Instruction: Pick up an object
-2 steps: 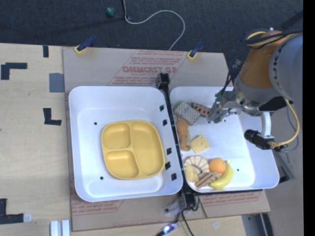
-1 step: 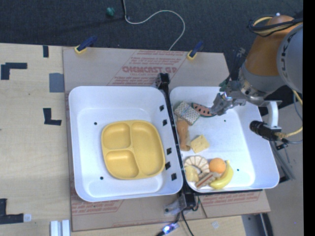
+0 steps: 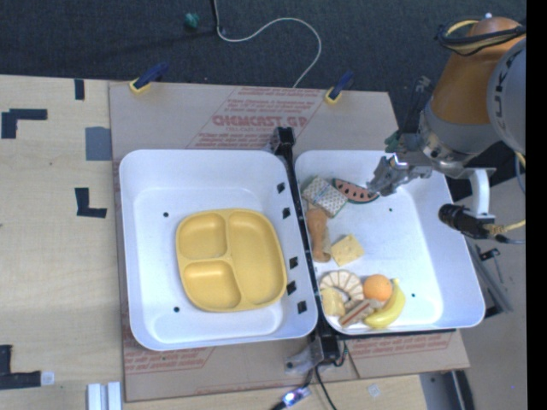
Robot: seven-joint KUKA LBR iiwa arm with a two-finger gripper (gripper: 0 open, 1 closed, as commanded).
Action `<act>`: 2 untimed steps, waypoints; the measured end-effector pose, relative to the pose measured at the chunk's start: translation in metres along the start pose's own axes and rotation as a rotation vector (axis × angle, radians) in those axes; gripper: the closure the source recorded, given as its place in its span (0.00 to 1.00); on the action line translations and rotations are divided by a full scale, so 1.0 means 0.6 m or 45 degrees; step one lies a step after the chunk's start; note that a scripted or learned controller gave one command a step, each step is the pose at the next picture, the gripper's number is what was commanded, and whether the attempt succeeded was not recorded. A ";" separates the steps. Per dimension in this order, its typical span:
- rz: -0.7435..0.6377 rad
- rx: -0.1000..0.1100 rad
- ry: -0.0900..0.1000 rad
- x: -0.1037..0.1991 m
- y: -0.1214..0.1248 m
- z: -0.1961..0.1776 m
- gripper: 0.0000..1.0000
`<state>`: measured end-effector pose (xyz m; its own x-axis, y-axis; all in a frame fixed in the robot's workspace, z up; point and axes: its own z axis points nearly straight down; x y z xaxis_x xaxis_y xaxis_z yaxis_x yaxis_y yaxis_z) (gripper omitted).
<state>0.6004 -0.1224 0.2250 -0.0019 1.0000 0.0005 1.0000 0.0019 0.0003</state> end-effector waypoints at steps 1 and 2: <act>-0.005 0.004 0.001 0.092 -0.040 0.008 1.00; -0.005 0.005 0.002 0.176 -0.084 -0.006 1.00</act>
